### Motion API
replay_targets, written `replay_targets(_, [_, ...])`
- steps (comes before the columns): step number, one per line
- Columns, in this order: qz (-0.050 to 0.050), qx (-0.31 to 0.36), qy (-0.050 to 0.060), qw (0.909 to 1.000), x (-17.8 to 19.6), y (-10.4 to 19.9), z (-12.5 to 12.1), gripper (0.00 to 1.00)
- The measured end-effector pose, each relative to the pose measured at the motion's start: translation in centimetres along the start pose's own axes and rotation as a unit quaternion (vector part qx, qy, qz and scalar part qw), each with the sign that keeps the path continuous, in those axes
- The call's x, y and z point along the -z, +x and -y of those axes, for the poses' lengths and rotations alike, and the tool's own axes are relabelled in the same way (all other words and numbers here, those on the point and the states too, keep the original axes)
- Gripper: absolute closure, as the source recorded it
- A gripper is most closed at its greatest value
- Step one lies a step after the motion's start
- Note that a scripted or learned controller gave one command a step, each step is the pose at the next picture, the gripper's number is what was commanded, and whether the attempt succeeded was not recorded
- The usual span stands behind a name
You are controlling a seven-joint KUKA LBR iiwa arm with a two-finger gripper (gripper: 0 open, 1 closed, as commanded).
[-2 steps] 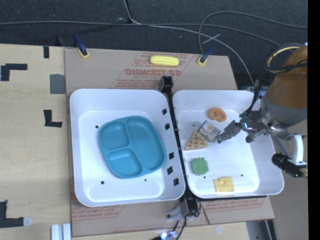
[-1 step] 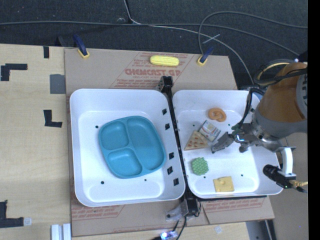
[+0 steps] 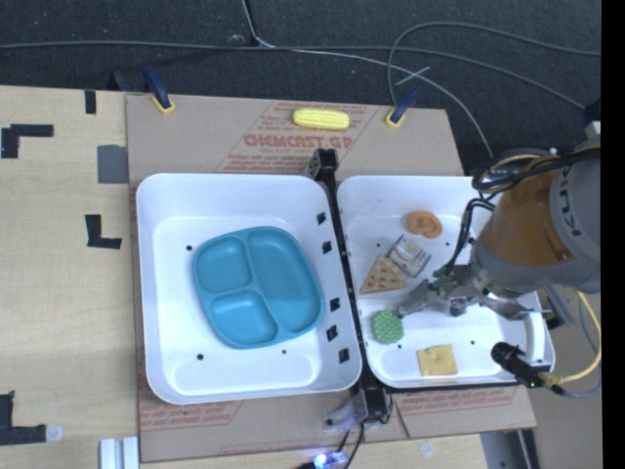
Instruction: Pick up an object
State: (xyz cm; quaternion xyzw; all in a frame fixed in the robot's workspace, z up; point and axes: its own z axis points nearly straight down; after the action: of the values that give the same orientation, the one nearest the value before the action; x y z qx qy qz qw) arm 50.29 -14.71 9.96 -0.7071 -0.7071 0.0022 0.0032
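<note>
The right bin (image 3: 488,195) holds several small items. An orange ring-shaped piece (image 3: 423,224) lies toward the back. A small silvery packet (image 3: 409,254) and a tan wedge (image 3: 381,278) sit near the middle. A green round piece (image 3: 387,327) and a yellow square (image 3: 437,361) lie near the front. My gripper (image 3: 412,302) reaches in low from the right, its tip between the tan wedge and the green piece, just right of both. Nothing is visibly held in it.
The left bin (image 3: 161,262) holds a blue divided plate (image 3: 256,285). A yellow oblong object (image 3: 320,118) lies on the cardboard behind the bins. The divider between the bins (image 3: 337,262) runs just left of the gripper. Cables trail across the dark floor at the back.
</note>
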Motion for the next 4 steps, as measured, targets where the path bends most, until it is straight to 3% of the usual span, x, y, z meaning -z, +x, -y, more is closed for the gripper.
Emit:
replay_targets(1, [0.001, 0.001, -0.003, 1.0, -1.5, 0.0, 0.0, 0.0])
replay_targets(2, [0.002, 0.0, -0.005, 1.0, -0.4, 0.0, -0.1, 1.0])
replay_targets(4, [0.001, 0.001, -0.005, 1.0, 8.0, 0.4, -0.3, 1.0])
